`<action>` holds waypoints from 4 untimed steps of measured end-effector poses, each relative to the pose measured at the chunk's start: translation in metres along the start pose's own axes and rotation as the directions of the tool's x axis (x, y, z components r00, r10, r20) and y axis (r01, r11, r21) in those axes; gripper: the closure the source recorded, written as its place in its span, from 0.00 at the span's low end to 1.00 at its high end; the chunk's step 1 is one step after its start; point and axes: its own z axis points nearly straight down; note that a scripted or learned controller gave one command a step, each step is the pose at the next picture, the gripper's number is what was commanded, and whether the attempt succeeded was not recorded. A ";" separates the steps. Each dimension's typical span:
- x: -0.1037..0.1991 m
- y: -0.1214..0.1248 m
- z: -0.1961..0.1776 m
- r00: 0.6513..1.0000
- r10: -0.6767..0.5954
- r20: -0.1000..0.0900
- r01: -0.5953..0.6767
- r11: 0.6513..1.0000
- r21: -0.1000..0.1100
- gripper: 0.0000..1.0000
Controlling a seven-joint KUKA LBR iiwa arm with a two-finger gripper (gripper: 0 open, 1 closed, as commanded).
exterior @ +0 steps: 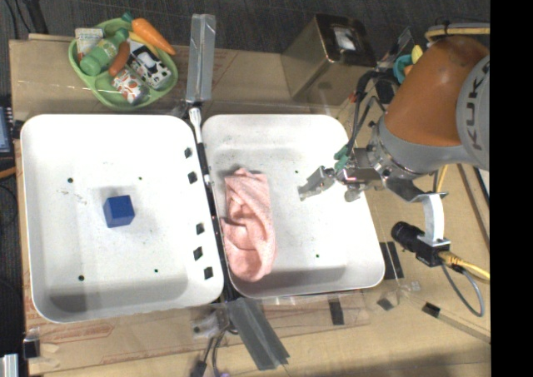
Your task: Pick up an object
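A crumpled pink cloth (248,223) lies in the right bin (333,130); the metal gripper (310,187) hovers right of it, fingers parted and holding nothing.

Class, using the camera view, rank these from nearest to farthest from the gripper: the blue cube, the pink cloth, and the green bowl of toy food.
1. Pink cloth, in the right bin, just left of the gripper.
2. Blue cube, in the left bin.
3. Green bowl, beyond the left bin, on the bench at the upper left.
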 end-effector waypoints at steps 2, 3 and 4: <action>0.032 0.108 0.171 0.972 -0.234 0.001 0.234 0.972 -0.003 0.00; 0.033 0.107 0.164 0.971 -0.239 0.000 0.239 0.971 0.002 1.00; 0.079 0.148 0.071 0.997 -0.081 0.002 0.081 0.997 -0.003 1.00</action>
